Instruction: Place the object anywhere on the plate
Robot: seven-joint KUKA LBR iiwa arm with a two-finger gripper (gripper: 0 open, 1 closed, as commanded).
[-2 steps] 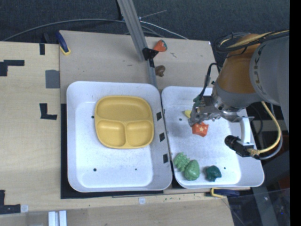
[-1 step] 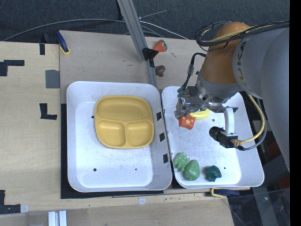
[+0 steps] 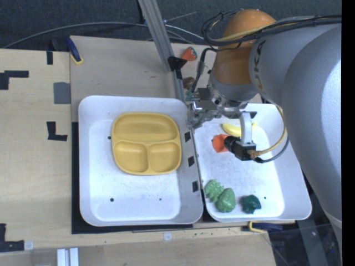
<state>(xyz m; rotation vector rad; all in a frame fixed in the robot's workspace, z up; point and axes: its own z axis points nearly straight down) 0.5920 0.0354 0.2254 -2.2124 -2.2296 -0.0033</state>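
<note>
Hovering at the right bin's (image 3: pixel 285 176) far-left corner, gripper (image 3: pixel 195 112) state unreadable — verify a real grasp before you swing over the plate (image 3: pixel 147 143).

A: where's the plate at?
B: yellow plate (image 3: pixel 147 143), three compartments, one wide and two smaller. It lies flat in the far half of the left bin (image 3: pixel 83 148).
A: and the object?
B: can't tell which. The right bin (image 3: pixel 288 193) has a yellow piece (image 3: pixel 230 129) just beside an orange-red piece (image 3: pixel 219 143), then a lumpy green piece (image 3: pixel 221 195) and a dark teal piece (image 3: pixel 250 204) near the front.
</note>
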